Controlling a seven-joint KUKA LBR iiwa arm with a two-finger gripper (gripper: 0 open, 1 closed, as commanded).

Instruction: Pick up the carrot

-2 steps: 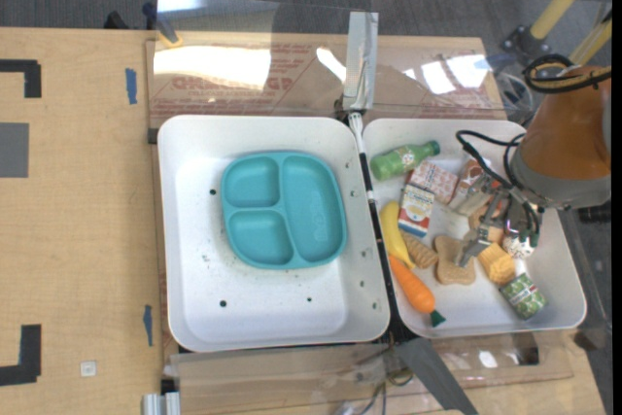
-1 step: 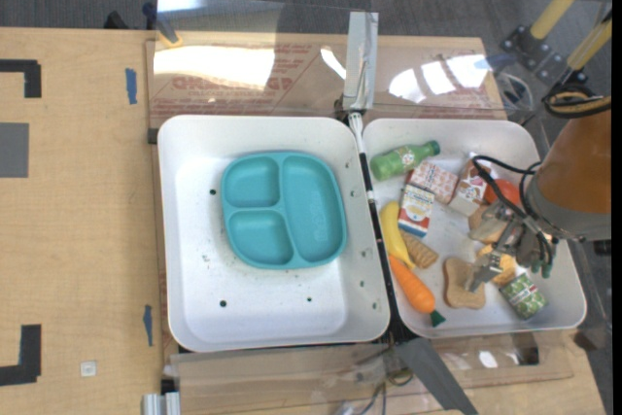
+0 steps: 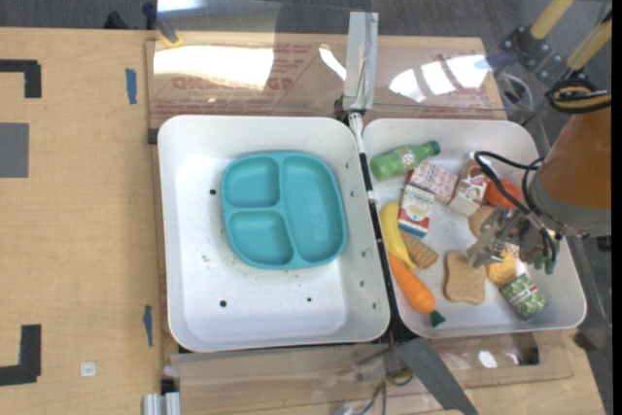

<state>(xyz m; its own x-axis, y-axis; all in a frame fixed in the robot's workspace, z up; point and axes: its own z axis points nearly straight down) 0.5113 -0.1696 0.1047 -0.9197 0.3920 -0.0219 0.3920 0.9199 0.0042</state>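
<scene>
Two white bins sit side by side on the bench [image 3: 68, 209]. The left bin [image 3: 185, 209] holds a teal divided plate [image 3: 284, 209], three sections, lying flat near the middle.

The right bin [image 3: 559, 306] is crowded. The carrot [image 3: 412, 285] lies near the bin's left wall toward the front, orange with its green end pointing to the front edge. A banana [image 3: 392, 230] lies just behind it. A cracker [image 3: 422, 254] sits beside the banana. Green bottle [image 3: 401, 157] at the back. Small cartons [image 3: 420, 200] near the centre. A slice of toast [image 3: 465, 283] lies right of the carrot.

The gripper [image 3: 498, 240] hangs low over the bin's right half, near the toast, well apart from the carrot. Fingers: cannot tell whether apart or together, cables and clutter obscure them.
</scene>
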